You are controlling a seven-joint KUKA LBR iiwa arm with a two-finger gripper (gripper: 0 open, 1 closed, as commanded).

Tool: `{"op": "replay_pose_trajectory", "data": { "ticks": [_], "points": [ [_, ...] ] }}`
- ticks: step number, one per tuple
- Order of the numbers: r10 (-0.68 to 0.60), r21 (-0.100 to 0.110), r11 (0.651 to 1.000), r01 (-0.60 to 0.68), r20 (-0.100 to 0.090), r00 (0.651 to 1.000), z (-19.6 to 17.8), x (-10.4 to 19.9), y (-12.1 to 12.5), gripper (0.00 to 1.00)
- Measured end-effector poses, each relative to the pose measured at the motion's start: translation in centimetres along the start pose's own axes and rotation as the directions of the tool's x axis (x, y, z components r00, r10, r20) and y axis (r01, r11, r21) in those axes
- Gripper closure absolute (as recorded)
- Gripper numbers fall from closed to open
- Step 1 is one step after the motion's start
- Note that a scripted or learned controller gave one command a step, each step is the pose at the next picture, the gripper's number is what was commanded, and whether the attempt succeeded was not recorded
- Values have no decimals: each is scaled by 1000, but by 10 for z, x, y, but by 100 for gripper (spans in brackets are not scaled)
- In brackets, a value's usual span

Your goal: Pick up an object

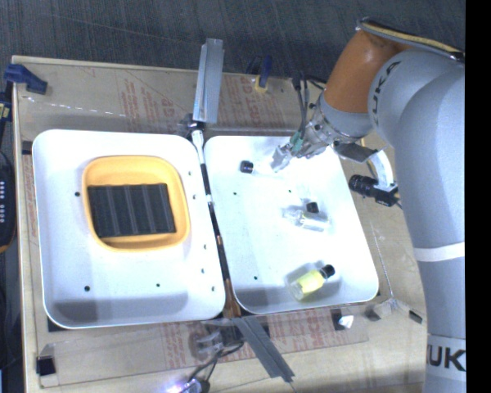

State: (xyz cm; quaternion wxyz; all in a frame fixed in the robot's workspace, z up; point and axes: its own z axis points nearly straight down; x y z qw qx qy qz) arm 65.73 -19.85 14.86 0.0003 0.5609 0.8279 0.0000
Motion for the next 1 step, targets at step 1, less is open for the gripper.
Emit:
{"op": "replay_pose_trajectory", "data": {
  "ticks": [1],
  "points": [
    [21, 3, 1000, -21, -2, 1000, 58, 65, 25, 100]
  ]
}}
